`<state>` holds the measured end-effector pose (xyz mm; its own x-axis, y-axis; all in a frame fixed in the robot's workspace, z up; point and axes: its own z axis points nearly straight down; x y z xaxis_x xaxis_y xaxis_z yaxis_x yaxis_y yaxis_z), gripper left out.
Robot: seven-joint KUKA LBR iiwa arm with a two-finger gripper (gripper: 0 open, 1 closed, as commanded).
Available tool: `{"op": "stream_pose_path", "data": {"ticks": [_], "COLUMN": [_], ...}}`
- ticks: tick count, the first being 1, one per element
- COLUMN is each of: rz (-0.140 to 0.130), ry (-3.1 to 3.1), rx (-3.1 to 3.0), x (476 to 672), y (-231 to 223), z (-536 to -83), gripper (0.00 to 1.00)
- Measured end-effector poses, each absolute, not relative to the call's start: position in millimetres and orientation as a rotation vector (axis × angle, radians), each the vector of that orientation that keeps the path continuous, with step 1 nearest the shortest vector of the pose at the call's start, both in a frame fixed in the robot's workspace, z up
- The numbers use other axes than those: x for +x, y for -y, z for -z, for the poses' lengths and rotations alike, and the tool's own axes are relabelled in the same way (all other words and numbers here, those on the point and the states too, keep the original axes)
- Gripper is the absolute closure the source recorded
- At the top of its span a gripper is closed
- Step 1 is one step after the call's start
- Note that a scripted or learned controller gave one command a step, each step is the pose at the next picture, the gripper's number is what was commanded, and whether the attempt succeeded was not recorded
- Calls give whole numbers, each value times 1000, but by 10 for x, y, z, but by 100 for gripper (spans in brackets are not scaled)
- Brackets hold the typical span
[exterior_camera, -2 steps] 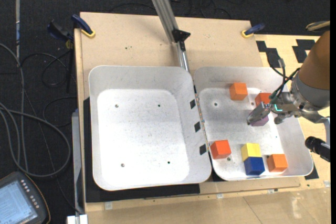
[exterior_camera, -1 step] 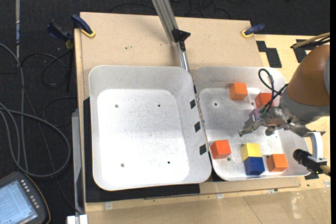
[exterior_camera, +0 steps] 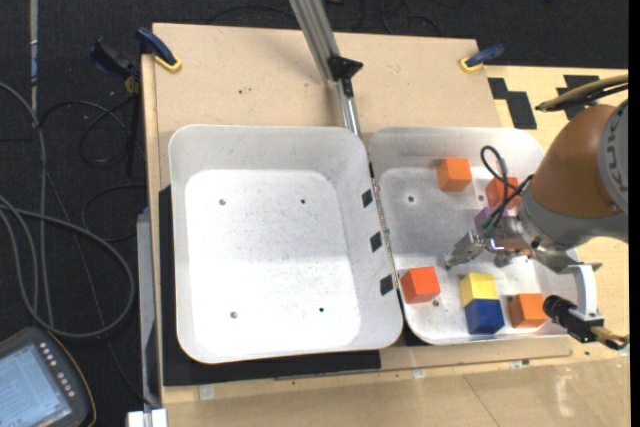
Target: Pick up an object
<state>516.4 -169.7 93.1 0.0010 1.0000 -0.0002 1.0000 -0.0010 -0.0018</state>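
My gripper hangs low in the right bin, reaching in from the right under the orange wrist band. It sits just above a yellow block that touches a blue block. An orange block lies to its left near the bin's divider. Another orange block lies at the front right. A third orange block rests at the back, and a red-orange one is partly hidden by the arm. Nothing shows between the fingers.
The left bin lies beside the right one. A metal pole slants down from the back to the bins' shared edge. Blue clamps hold the board's back corners. Cables lie on the dark floor at left.
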Motion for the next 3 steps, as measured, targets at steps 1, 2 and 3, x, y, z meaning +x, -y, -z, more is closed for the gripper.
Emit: {"op": "stream_pose_path", "data": {"ticks": [1, 2, 3], "rz": [2, 6, 6], "ry": [2222, 2230, 2231], "rx": [-2224, -2222, -2222], "x": [5177, 5199, 5299], "y": [1701, 1618, 1611], "z": [-1055, -1648, -2247], "gripper": [100, 100, 100]}}
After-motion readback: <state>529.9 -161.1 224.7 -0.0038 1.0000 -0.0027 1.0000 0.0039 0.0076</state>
